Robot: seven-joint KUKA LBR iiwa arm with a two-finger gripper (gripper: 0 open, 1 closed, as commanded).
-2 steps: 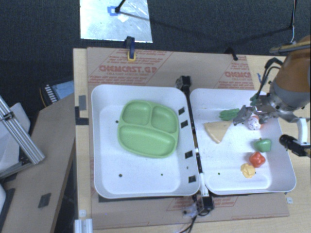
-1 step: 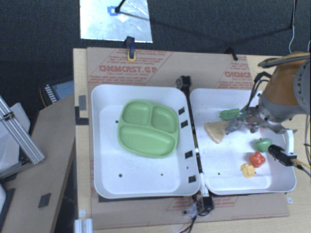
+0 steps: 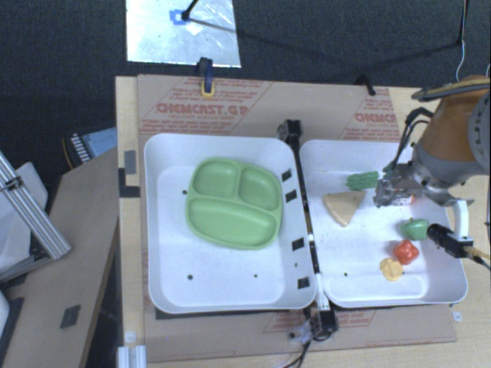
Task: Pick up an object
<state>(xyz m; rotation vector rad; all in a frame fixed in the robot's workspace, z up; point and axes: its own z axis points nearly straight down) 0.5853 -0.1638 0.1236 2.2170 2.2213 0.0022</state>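
The right bin (image 3: pixel 360 286) holds several toy foods. A tan wedge (image 3: pixel 342 206) lies near its left side, with a green pod-shaped piece (image 3: pixel 362 180) just above it. Further right lie a green pepper-like piece (image 3: pixel 415 228), a red piece (image 3: pixel 406 251) and a small yellow piece (image 3: pixel 391 268). My gripper (image 3: pixel 390 194) hangs low over the bin, right of the tan wedge and beside the green pod's right end. Nothing shows between its fingers.
The left bin (image 3: pixel 173 282) holds a green three-compartment plate (image 3: pixel 234 202). A black divider with clips (image 3: pixel 299 205) runs between the bins. The arm's orange-banded wrist (image 3: pixel 460 129) overhangs the right bin's far right corner.
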